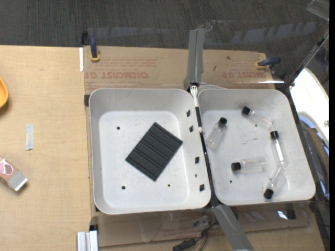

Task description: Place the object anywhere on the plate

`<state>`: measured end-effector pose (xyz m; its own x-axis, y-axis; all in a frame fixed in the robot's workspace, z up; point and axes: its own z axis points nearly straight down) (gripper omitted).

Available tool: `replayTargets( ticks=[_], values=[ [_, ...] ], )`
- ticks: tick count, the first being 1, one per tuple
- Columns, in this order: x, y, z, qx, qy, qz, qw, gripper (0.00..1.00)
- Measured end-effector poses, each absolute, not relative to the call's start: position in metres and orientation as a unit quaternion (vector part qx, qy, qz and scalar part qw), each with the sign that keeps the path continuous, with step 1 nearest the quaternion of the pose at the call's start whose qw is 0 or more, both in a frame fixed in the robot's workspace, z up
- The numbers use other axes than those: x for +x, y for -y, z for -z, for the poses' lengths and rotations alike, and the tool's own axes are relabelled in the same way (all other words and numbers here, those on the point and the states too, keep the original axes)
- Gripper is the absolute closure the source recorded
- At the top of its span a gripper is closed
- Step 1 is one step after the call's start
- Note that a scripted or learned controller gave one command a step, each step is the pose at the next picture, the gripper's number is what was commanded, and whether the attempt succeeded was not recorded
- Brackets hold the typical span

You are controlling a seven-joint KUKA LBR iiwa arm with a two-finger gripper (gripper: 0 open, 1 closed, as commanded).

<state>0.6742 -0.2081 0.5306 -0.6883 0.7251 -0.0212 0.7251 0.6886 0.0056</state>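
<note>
Far left of the plate, an orange thing (2,94) pokes in at the edge of the bench (47,203). A small grey strip (29,137) and a pink-and-white packet (11,174) also lie on the wood there, well apart from the plate.

The plate (154,151), dark, ribbed and turned at a slant, lies flat in the middle of the left bin (98,140). Behind the plate, cardboard (125,69) with red lettering is held by a clamp (93,52).

Right of the plate, past the wall where the bins meet, the right bin (298,140) holds five clear vials with black caps. One vial (215,133) is nearest the plate, a second (256,117) lies farther back, a third (249,165) lies flat near the front, a long one (277,148) sits beyond it, and the last (275,185) is at the front corner. None touches the plate.

Whether the jaws are apart or together cannot be told.
</note>
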Motion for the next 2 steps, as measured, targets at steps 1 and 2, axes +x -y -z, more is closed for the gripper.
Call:
replayTargets(
  ticks=[1, 2],
  values=[
    [0.6756, 0.2076, -0.539, 0.394, -0.919, 0.0021, 0.012, 1.0],
    [0.677, 0.207, -0.5477, 0.393, -0.92, 0.0025, 0.014, 1.0]
  ],
)
